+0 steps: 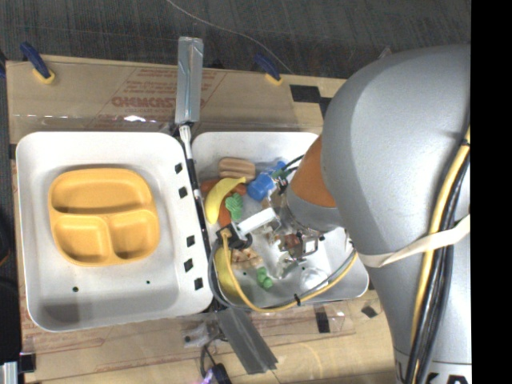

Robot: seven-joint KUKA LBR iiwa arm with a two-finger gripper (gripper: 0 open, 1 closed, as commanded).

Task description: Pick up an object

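Left bin (32, 214): white, with small black marks along its right wall. Divided tray (102, 213): yellow-orange, plain. Right bin (240, 144): white. In it, a yellow banana (218, 198), a tan ridged biscuit-like piece (237, 166), a blue block (260, 187), a green piece (234, 207) and a second small green piece (263, 278). Arm (400, 150): grey, orange band (312, 178) above the wrist, yellow cable (448, 198) along its side. Bench (104, 86): brown cardboard with faint red print; blue clips (36, 61) at the rear edge.
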